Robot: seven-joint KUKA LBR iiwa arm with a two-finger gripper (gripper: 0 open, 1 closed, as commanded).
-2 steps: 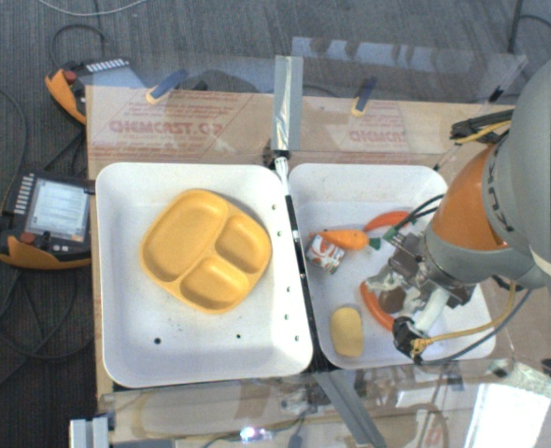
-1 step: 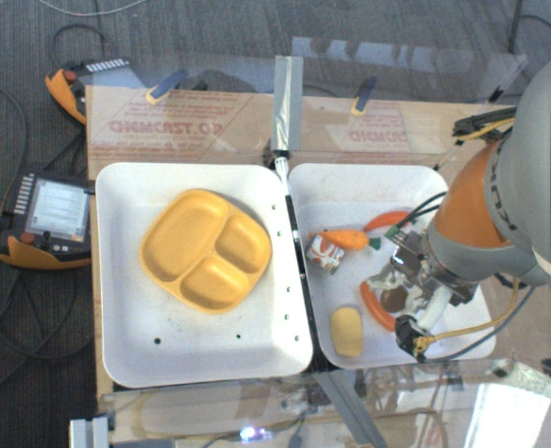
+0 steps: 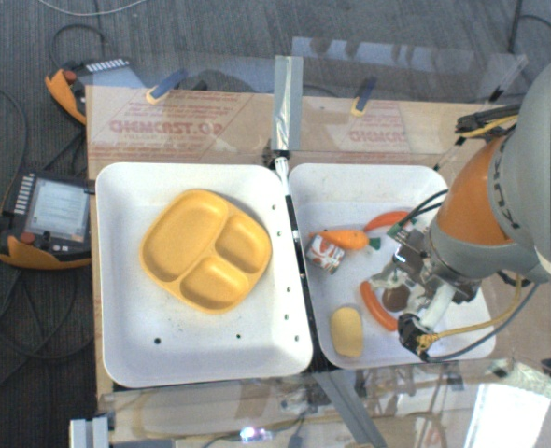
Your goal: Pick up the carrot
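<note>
Careful: your carrot (image 3: 348, 240) lies in the right bin (image 3: 462, 348) against a small can (image 3: 325, 251), well left of the gripper (image 3: 408, 292), whose jaw state I cannot tell, so descending there would likely grab an orange sausage (image 3: 378, 306) instead.

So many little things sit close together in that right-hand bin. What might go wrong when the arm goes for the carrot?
1. The carrot touches a small red-and-white can, so the pincer may nudge or grab that instead.
2. Similar orange pieces lie nearby; the program might pick the wrong one.
3. The arm hangs low over the bin and may scatter things.
</note>
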